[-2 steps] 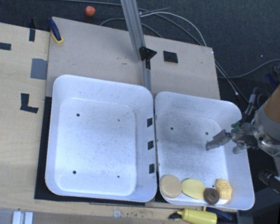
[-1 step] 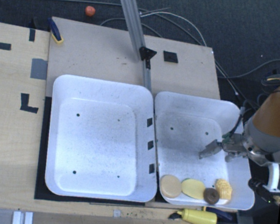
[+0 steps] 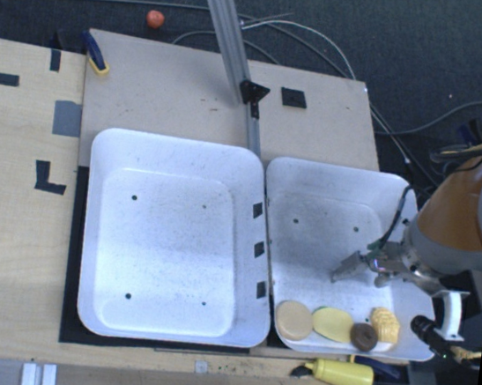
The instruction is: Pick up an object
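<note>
Along the front wall of the right bin (image 3: pixel 331 184) lie a tan round disc (image 3: pixel 293 320), a pale yellow oval piece (image 3: pixel 332 324), a small dark brown round piece (image 3: pixel 364 337) and a yellow corn-like piece (image 3: pixel 384 324). My gripper (image 3: pixel 351 267) reaches in from the right and hangs over the bin's bare middle floor. It is a little behind the row of objects and touches none of them. Nothing shows in its grasp. The grey arm with its orange band (image 3: pixel 457 209) covers the bin's right wall.
The left bin (image 3: pixel 163 239) stands beside the right one. A yellow-handled tool (image 3: pixel 340 375) lies on the bench just in front of the right bin. A slanted grey pole (image 3: pixel 234 53) rises behind the bins. Cables run at the back right.
</note>
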Tool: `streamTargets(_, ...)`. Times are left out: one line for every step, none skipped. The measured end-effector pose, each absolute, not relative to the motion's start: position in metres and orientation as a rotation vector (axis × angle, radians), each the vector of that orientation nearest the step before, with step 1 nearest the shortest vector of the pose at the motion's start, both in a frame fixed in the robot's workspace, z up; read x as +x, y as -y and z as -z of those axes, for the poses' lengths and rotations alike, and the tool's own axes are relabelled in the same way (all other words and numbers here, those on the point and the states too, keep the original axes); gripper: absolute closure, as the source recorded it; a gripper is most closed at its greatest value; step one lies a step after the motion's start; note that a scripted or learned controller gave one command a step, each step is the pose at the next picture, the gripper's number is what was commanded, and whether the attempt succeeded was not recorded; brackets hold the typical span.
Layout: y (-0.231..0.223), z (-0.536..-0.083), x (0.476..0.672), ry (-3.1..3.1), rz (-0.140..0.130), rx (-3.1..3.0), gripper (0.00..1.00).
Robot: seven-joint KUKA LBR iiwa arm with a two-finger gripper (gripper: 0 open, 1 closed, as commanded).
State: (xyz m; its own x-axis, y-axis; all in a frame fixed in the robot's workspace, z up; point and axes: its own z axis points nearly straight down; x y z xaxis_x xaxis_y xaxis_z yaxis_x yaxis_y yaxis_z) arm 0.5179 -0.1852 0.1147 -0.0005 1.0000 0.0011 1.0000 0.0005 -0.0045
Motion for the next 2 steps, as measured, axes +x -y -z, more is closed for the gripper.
streamTargets(0.185,-0.089,0.518,2.222,0.0,-2.221,0.0)
streamTargets(0.185,-0.101,0.519,2.225,0.003,-2.223,1.0)
